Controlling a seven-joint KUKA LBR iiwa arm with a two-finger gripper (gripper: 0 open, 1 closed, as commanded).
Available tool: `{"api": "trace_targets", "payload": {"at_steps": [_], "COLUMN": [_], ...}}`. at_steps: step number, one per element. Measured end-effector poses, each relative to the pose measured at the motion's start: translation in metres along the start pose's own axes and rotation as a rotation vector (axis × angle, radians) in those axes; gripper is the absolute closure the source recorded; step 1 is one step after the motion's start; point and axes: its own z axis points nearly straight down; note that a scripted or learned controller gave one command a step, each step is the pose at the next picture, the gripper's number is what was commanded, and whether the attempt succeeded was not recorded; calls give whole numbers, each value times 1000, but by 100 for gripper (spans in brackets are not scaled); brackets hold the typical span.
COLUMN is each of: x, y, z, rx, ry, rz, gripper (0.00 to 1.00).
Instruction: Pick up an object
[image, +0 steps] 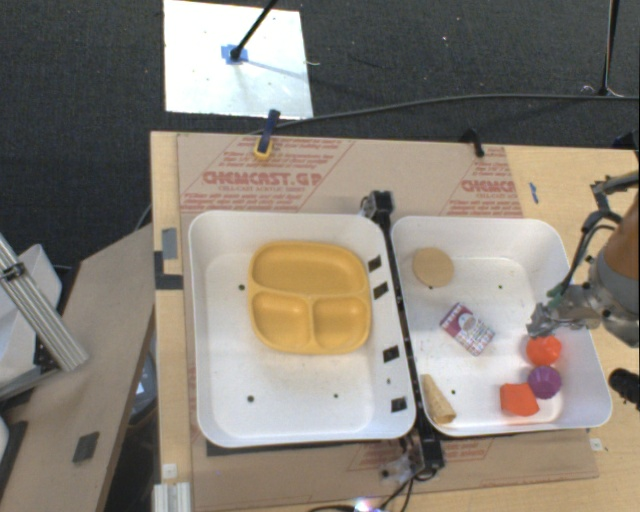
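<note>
- The gripper (545, 322) hovers just above the orange ball (544, 350), near the right bin's (480, 235) right edge (approach step, I judge).
- The jaw state I cannot tell.
- Next: descend straight, then close.

Left bin (215, 330) white, speckled with few dark dots. Right bin (500, 245) white too. Divided plate (308, 297) yellow-mustard, plain. Round disc (433, 267) tan. Small packet (467, 328) purple-maroon and white print. Orange ball (544, 350). Purple ball (545, 381). Orange-red block (519, 399). Cone (437, 398) pale tan. Bench (340, 170) light brown, red lettering. Gripper (545, 318) grey metal. Floor (80, 90) dark carpet, white sheet (237, 60) with blue mark.
</note>
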Motion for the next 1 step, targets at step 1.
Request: {"api": "trace_targets", "payload": {"at_steps": [1], "x": [-11], "y": [-1], "z": [-56], "rx": [-3], "ry": [-2], "rz": [0], "gripper": [100]}}
